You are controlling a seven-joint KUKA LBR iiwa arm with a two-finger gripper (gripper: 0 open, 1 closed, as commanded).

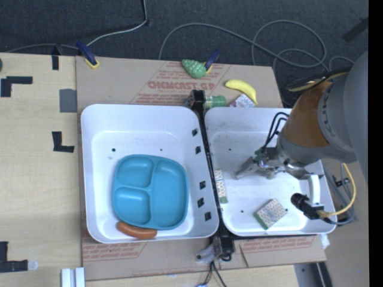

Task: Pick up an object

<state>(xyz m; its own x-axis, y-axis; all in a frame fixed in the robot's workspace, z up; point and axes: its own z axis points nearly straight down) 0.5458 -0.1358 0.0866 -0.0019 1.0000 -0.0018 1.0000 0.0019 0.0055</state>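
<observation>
My gripper (244, 169) hangs low in the right bin (239, 124), fingers pointing left toward the bin's middle, with nothing seen between them. A small patterned green-edged block (270, 213) lies near the right bin's front, below and right of the gripper, apart from it. In the left bin (96, 130) rests a blue divided plate (149, 191), and an orange sausage-shaped toy (136, 230) lies at the plate's front edge.
A yellow banana (241, 91), a green toy (194, 68) and a small green item (215, 101) lie on the cardboard behind the bins. A patterned strip (220, 188) sits by the divider. Cables run across the dark floor at the back.
</observation>
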